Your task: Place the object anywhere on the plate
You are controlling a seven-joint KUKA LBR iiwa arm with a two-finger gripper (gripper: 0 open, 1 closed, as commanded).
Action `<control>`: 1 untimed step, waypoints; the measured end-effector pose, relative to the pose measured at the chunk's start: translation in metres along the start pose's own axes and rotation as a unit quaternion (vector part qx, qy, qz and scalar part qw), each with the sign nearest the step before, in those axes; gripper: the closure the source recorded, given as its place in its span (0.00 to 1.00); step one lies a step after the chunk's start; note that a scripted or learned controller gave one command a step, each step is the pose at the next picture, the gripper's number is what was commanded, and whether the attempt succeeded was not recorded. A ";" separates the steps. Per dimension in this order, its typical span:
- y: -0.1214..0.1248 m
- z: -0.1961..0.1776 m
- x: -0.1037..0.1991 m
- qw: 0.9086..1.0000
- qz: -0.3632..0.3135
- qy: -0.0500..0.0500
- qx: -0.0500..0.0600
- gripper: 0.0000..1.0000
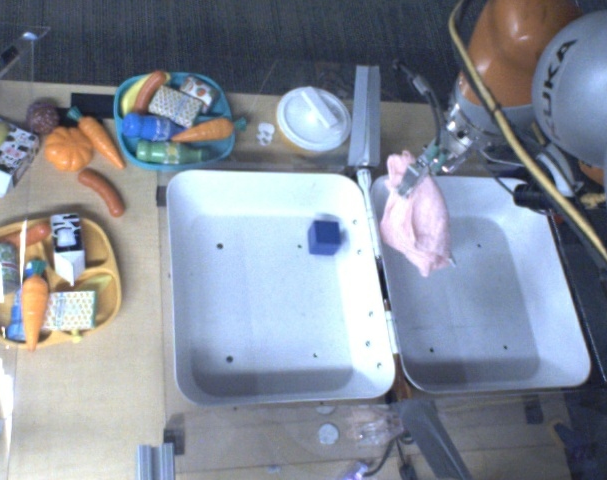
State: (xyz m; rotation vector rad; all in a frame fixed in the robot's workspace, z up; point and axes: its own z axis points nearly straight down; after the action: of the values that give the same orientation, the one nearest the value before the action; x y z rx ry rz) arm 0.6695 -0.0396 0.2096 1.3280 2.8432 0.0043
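"KUKA" reads on the grey arm (583, 68). The tool (415, 175) pinches the top of a pink cloth (417, 220), which hangs over the right bin (543, 368), its long axis running down and slightly rightward. A blue cube (325, 236) sits in the left bin (233, 368).

The wooden bench (103, 388) bears two white bins (273, 368), food baskets (108, 268) and toy vegetables (68, 150).

You can read one marking — "KUKA", in dark letters running down the grey arm housing (581, 78) at upper right. The small printed packets at left are too blurred to read.
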 end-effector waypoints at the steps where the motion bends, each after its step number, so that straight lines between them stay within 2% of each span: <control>1: 0.002 -0.016 0.000 1.000 -0.002 -0.001 -0.001 1.00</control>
State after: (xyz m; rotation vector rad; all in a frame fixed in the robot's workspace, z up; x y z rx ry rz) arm 0.6711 -0.0378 0.2254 1.3218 2.8444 0.0051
